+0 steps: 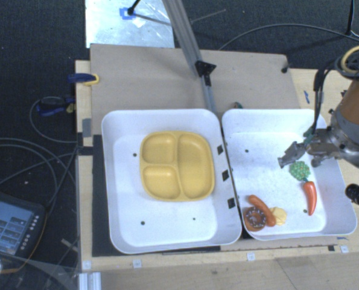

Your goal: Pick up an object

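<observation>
fingers (295,157) above right bin (251,132) | just beside broccoli (299,171) | carrot (310,197) below

Open floor left of broccoli (299,171) (carrot (310,196) below)

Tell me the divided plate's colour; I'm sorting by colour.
Yellow: the divided plate shows plainly in the camera view.

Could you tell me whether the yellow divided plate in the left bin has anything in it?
Empty: all three compartments of the yellow plate show bare yellow. The toy foods lie in the right bin.
</observation>
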Controlling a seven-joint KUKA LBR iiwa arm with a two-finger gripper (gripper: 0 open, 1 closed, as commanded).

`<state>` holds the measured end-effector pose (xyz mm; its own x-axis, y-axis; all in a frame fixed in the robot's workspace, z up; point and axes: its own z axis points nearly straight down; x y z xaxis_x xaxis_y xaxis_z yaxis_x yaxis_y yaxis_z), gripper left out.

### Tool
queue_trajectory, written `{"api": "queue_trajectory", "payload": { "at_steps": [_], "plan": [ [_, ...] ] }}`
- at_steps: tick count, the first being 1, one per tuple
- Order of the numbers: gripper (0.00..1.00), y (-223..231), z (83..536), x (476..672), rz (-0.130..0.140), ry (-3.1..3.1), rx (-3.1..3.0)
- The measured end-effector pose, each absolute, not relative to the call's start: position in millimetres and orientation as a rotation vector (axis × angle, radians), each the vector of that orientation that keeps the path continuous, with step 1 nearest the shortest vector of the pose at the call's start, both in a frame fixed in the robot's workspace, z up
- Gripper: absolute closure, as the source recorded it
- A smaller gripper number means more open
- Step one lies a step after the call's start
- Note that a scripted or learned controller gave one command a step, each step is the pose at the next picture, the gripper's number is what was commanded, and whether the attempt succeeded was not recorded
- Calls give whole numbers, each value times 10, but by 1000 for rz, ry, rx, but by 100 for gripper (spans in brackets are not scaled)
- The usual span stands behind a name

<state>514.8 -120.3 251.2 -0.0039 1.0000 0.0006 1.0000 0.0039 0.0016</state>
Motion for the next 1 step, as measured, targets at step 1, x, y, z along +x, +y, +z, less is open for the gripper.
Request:
{"api": "queue_trajectory", "payload": {
  "at_steps": [1],
  "plan": [
    [0, -1203, 2513, 5149, 3, 2223, 2218]
  ]
}}
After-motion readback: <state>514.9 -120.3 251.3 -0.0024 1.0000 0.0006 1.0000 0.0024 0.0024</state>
